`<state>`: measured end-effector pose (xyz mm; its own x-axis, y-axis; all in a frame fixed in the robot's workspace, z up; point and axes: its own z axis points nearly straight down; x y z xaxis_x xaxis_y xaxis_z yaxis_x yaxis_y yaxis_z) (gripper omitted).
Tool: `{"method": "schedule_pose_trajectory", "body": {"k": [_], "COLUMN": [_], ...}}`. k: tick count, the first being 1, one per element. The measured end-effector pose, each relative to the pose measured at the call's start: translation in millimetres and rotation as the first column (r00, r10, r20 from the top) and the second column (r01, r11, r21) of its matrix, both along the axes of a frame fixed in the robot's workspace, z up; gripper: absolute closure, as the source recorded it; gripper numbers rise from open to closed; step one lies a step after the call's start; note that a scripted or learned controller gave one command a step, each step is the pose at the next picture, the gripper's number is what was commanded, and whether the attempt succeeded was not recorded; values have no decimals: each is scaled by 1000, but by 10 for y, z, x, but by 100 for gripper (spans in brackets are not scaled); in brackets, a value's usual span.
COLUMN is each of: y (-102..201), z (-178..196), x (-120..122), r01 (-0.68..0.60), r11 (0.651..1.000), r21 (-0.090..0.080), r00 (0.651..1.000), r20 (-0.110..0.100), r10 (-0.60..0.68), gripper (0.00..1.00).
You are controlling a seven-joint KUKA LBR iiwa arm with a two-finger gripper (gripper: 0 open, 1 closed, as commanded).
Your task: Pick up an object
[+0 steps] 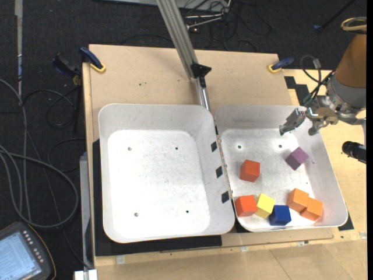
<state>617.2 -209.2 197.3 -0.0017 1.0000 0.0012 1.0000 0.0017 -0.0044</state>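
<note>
The right bin [262, 120] holds several small blocks: a purple cube [297, 157], an orange-red cube [250, 170], another orange-red cube [245, 205], a yellow cube [265, 205], a blue cube [280, 214] and two orange blocks [305, 203] stacked close together at the front right. My gripper [302, 124] hangs above the bin's back right corner, up and to the right of the purple cube. Its two fingers are spread apart with nothing between them.
The left bin [116, 156] lies beside the right one, split from it by a shared rim with black clips [219, 171]. A metal pole [178, 31] slants down to the bins' back edge. Clamps sit at the board's back corners [93, 60].
</note>
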Motion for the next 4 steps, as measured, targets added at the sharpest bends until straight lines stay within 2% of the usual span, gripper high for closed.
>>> {"method": "schedule_pose_trajectory", "body": {"k": [1,3,4], "y": [1,-50,-53], "z": [30,-982,-841], "x": [11,48,72], "r01": [-2,1,-1], "r11": [1000,1000,1000], "r21": [-2,0,-3], "r00": [1000,1000,1000], "r20": [4,-1,7], "r10": [2,-1,1], "gripper": [0,0,100]}}
